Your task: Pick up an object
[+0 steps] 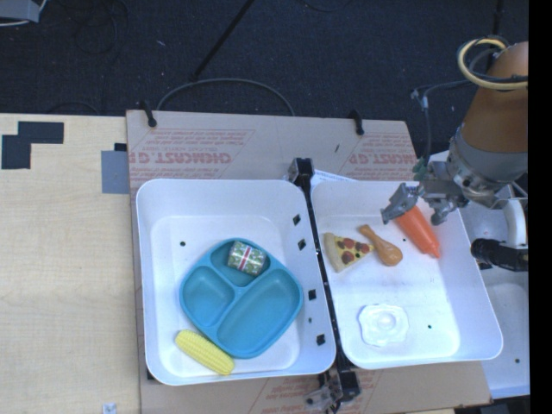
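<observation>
My gripper (422, 207) hangs over the back right part of the right bin (470, 317). Its two grey fingers (399, 204) are spread apart, so it is open. An orange carrot (423, 232) lies on the bin floor, with its upper end just under the gap between the fingers and its tip pointing toward the front right. The fingers stand clear of the carrot's sides. Left of the carrot lie a tan drumstick (382, 245) and a pizza slice (346, 251). A white fried egg (383, 323) sits near the front of this bin.
The left bin (164, 222) holds a blue divided plate (250, 309) with a small green can (246, 258) in its back compartment. A yellow corn cob (204, 353) lies at that bin's front left. A black divider rail (312, 266) separates the bins.
</observation>
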You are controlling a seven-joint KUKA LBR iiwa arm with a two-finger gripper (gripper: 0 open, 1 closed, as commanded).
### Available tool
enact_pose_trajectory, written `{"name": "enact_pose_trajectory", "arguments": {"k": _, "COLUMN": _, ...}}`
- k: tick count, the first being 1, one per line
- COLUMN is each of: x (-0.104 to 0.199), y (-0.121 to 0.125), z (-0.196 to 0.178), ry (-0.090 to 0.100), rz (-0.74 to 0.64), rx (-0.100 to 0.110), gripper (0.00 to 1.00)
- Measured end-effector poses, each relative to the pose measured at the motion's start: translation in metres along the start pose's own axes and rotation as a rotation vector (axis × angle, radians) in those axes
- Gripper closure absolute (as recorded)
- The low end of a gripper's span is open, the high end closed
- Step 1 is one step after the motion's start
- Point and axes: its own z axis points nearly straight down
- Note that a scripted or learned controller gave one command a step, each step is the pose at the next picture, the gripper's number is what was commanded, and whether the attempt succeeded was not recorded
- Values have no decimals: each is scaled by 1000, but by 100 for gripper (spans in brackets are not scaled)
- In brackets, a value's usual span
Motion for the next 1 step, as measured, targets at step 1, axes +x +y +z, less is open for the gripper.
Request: {"name": "enact_pose_trajectory", "arguments": {"k": 1, "x": 0, "y": 2, "z": -7, "ry": -2, "rz": -2, "rx": -12, "gripper": 0}}
